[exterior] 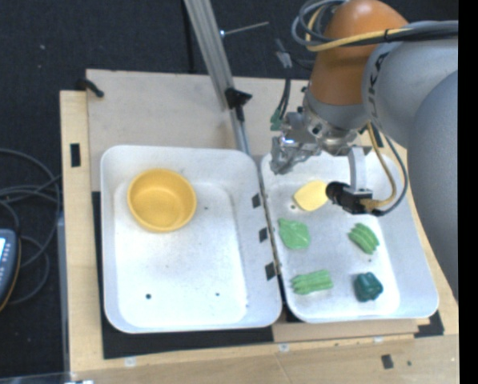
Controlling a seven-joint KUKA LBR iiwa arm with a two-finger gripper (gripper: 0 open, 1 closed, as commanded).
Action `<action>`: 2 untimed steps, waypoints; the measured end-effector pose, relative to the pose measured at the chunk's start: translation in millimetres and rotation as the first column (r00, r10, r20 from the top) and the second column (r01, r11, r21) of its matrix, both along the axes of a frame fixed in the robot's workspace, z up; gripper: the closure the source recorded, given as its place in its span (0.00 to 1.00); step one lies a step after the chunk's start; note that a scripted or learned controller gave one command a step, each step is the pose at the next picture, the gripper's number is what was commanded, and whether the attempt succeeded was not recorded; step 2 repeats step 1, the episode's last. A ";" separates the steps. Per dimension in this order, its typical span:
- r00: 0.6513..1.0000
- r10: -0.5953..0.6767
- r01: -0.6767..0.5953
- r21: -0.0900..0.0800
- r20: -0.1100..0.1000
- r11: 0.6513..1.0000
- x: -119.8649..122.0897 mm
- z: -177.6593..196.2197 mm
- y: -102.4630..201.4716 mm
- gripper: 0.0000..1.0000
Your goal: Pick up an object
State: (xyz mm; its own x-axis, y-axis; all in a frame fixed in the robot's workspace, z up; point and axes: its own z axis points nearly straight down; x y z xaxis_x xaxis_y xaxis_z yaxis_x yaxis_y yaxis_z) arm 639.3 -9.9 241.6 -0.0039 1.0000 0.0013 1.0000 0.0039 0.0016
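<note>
Yellow object (310,196) just below gripper (284,160).

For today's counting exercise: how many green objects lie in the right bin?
4. One green piece lies by the bin's left wall, one toward the right, one at front left, and a darker one at front right. The arm may hide others.
</note>
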 end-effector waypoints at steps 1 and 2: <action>1.000 0.001 -0.001 0.000 0.000 1.000 -1.6 9.3 55.7 1.00; 1.000 0.001 -0.001 0.000 0.000 1.000 -1.6 9.3 55.7 1.00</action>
